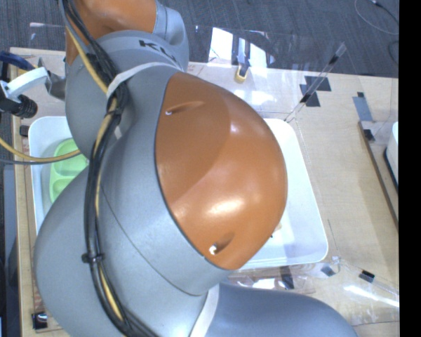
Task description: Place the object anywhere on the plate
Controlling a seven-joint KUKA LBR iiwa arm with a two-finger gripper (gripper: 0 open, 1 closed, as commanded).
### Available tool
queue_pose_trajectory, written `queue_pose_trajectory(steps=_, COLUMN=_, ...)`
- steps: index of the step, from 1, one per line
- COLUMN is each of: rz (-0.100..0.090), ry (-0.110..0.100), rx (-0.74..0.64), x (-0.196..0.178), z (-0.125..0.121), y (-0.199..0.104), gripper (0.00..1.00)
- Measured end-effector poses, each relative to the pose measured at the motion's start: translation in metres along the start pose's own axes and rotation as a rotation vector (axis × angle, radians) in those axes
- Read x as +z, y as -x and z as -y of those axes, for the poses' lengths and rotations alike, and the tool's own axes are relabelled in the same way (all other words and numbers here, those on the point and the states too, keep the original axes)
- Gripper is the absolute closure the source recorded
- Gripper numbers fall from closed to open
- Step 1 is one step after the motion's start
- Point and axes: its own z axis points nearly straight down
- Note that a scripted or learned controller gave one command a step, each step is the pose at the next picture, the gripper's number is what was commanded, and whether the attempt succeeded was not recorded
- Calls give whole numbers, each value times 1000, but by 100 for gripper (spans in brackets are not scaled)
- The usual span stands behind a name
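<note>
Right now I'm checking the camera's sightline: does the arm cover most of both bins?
Yes, the grey-and-orange arm sprawls across both white bins.

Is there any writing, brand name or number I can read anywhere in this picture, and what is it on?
"K": the start of raised lettering on the grey arm casing near the top; the rest is cut off by the arm's curve, so the full word cannot be read.
Nothing else is legible: the white bin, green plate and bench show no readable text.
</note>
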Motion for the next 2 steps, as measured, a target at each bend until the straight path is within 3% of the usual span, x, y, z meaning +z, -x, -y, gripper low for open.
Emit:
queue_pose_trajectory(steps=1, rz=0, ry=0, rx=0, x=0, z=0, y=0, gripper=0)
queue_pose_trajectory(steps=2, rz=2, ry=0, rx=-5, x=-10, z=1, y=0, gripper=100)
